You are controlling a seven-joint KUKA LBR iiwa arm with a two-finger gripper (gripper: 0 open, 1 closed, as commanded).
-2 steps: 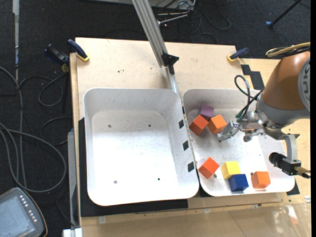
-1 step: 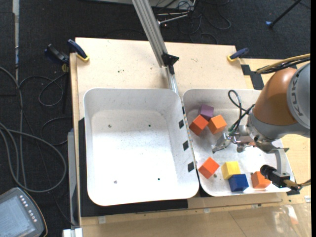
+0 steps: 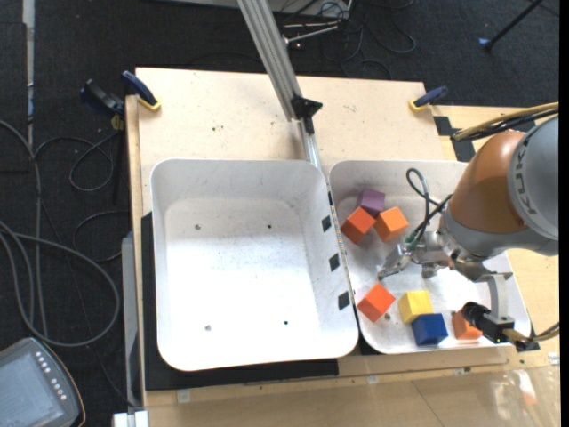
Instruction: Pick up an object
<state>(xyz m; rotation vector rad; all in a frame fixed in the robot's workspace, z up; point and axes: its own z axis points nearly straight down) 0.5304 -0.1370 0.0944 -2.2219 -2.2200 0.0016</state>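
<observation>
A: What sits on the worktop (image 3: 231, 114)?

B: Two shallow white bins. The left bin (image 3: 240, 265) shows bare floor; the right bin (image 3: 356, 181) holds the blocks.

A: And the arm (image 3: 507, 185)?

B: Over the right bin. Its pincer (image 3: 411, 258) hangs above bare floor in the middle of the blocks, fingers apart with nothing between them.

A: Which blocks?

B: A purple cube (image 3: 372, 200) at the back, touching two orange ones (image 3: 358, 223) and (image 3: 390, 223). Nearer the front lie another orange cube (image 3: 376, 302), a yellow cube (image 3: 414, 305) touching a blue cube (image 3: 429, 329), and an orange piece (image 3: 464, 326).
</observation>
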